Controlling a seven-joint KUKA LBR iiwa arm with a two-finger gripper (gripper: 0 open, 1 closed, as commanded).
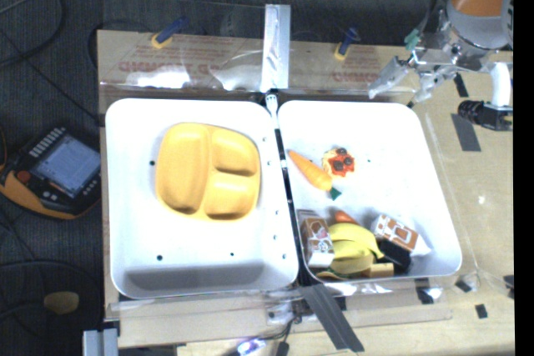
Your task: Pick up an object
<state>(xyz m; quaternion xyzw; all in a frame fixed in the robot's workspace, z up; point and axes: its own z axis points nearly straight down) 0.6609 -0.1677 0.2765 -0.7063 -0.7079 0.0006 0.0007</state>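
Observation:
My gripper [405,86] hangs at the upper right, just beyond the far right corner of the right bin [434,171], with its two fingers spread apart and nothing between them. Inside the right bin lie an orange toy carrot [308,169], a small orange and red toy [340,162], a yellow banana [352,242], a small brown box [316,237] and a brown and white packet [395,233]. A large yellow sectioned plate [207,171] rests in the left bin [133,263].
A metal divider post [276,46] stands behind the seam between the bins. Blue and yellow clamps [169,31] [345,42] hold a plastic sheet at the back. A handheld pendant [54,171] lies on the floor at left.

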